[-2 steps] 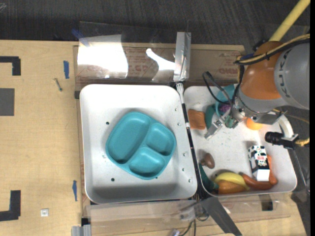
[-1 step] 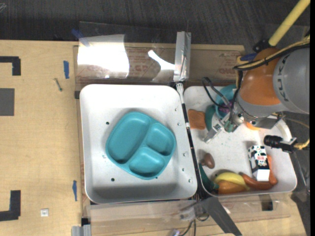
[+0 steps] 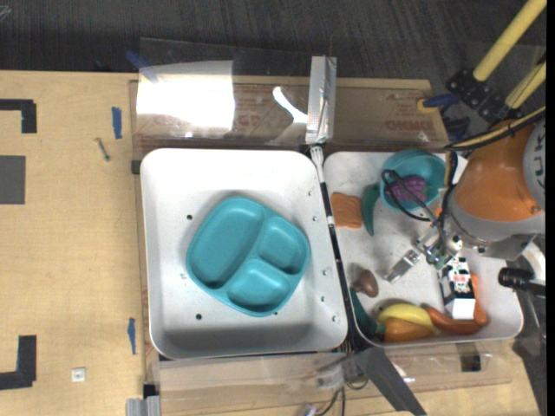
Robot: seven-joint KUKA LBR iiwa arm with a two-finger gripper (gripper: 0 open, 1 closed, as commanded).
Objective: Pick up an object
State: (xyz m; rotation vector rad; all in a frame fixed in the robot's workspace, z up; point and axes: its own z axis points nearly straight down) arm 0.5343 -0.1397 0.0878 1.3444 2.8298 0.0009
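My gripper (image 3: 414, 260) hangs over the middle of the right bin (image 3: 512, 323), open, with only bare bin floor between its metal fingers. Around it lie an orange block (image 3: 347, 211), a teal bowl (image 3: 416, 173) holding a purple item (image 3: 408, 189), a brown lump (image 3: 364, 281), a yellow banana (image 3: 403, 314), an orange-red pepper-shaped toy (image 3: 434, 324) and a small white and black box (image 3: 460, 289). The brown lump is to the gripper's lower left and the box to its lower right. None of them touches the gripper.
The left bin (image 3: 165, 232) holds a teal divided plate (image 3: 249, 254). A raised divider (image 3: 334, 250) separates the two bins. The arm's orange band (image 3: 494, 189) overhangs the right bin's far right side. Yellow bars (image 3: 512, 33) stand at the upper right.
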